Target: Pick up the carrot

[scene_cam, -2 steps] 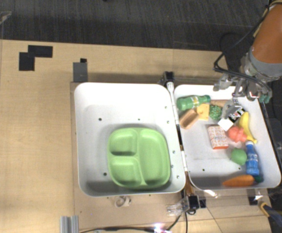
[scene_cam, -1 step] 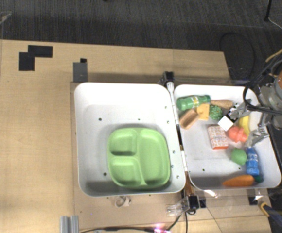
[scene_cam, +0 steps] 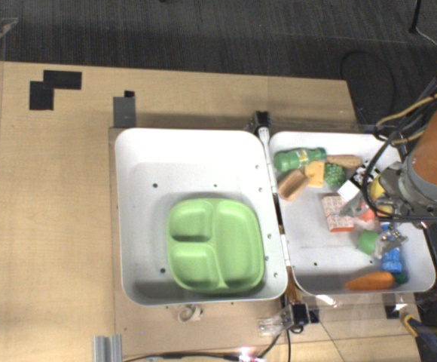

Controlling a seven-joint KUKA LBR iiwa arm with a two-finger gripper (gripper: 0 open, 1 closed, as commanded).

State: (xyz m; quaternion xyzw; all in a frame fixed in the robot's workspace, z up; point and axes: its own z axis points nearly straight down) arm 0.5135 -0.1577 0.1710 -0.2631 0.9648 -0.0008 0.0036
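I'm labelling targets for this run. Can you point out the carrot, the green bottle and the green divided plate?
carrot [scene_cam: 369, 281]: camera view, middle of its orange body.
green bottle [scene_cam: 297, 159]: camera view, middle of its body.
green divided plate [scene_cam: 237, 274]: camera view, its raised rim nearest the camera.

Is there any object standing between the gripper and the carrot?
Yes. The carrot lies against the right bin's near wall, and a blue item and a green piece lie between it and the gripper.

A light-green, three-compartment plastic tray [scene_cam: 216, 242] lies in the left white bin [scene_cam: 139, 164]; a green bottle [scene_cam: 300, 158] lies in the right white bin [scene_cam: 309, 266].
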